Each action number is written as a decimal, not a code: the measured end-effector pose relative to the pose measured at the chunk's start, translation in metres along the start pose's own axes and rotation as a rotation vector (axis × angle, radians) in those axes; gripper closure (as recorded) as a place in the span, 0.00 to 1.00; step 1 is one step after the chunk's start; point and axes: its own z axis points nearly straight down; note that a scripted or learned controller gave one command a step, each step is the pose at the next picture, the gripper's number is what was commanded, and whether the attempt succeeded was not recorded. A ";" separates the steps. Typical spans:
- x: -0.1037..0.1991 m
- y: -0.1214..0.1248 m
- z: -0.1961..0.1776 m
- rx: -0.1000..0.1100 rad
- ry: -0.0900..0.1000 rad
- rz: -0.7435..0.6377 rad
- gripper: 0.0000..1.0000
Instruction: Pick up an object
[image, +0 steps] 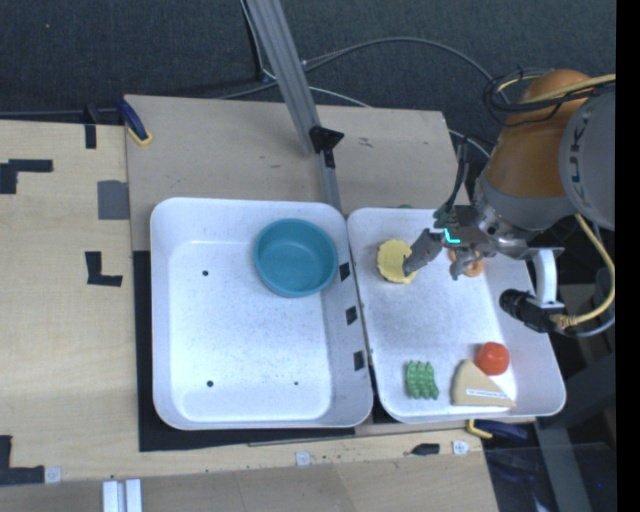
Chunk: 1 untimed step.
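Note:
My gripper (442, 262) hangs over the back of the right bin (440, 320), open, with nothing between its fingers. Its left finger (420, 256) ends just right of a round yellow object (391, 260) lying near the bin's back left corner. A small orange-brown piece (468, 266) shows at the right finger; I cannot tell what it is. At the bin's front lie a green bumpy object (421, 379), a red ball (491, 356) and a pale yellow wedge (480, 387).
A blue bowl (295, 257) sits at the back of the left bin (200, 330). A grey pole (300, 90) slants down to the bins' back edge. The arm's body and cables (540, 170) crowd the right bin's back right side.

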 end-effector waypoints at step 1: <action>0.000 0.000 0.000 0.000 0.000 0.000 0.00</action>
